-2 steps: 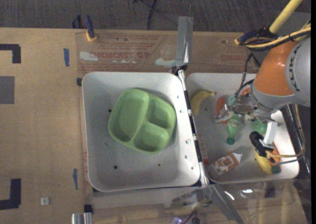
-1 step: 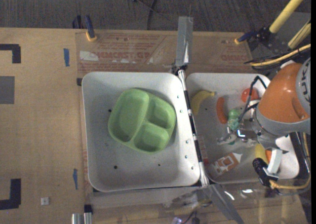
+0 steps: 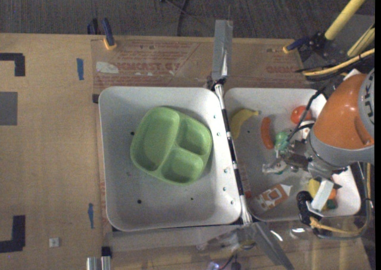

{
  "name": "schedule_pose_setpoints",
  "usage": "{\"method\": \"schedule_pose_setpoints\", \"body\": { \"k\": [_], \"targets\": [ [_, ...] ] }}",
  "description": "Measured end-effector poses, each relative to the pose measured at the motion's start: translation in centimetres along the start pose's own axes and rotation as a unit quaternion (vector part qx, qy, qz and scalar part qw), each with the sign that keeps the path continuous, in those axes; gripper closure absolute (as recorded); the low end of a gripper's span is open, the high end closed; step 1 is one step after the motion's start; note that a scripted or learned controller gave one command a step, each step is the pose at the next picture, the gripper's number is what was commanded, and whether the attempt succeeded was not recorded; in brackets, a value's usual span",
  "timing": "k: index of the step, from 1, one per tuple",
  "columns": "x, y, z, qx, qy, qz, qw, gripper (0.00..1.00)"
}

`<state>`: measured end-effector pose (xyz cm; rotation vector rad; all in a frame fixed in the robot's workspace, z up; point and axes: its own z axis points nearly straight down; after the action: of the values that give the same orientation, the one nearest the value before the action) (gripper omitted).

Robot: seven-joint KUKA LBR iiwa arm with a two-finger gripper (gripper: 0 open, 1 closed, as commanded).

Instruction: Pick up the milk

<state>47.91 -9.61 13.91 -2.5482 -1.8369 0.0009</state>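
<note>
Lying flat near the front edge of the right bin [image 3: 351, 206], the milk [image 3: 273, 196] is a small carton with an orange and white face, tilted at a slant. The gripper [image 3: 280, 165] hangs above the bin floor just behind the milk and a little to its right, apart from it. How far the gripper is open cannot be told from this slanted view, and nothing can be seen held in it. The arm [image 3: 344, 123] comes in over the bin's right side. Behind the gripper lie a banana [image 3: 241, 120], a carrot [image 3: 267, 132] and a tomato [image 3: 299, 113]. The left bin [image 3: 119, 191] holds a green plate [image 3: 171, 144] with three compartments. Both bins sit on the counter [image 3: 47, 162].
</note>
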Motion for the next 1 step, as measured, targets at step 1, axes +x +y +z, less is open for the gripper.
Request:
{"method": "schedule_pose_setpoints", "body": {
  "k": [1],
  "targets": [
    [-2.30,0.68,2.75,0.002,0.000,0.123,0.9924,0.00]
  ]
}}
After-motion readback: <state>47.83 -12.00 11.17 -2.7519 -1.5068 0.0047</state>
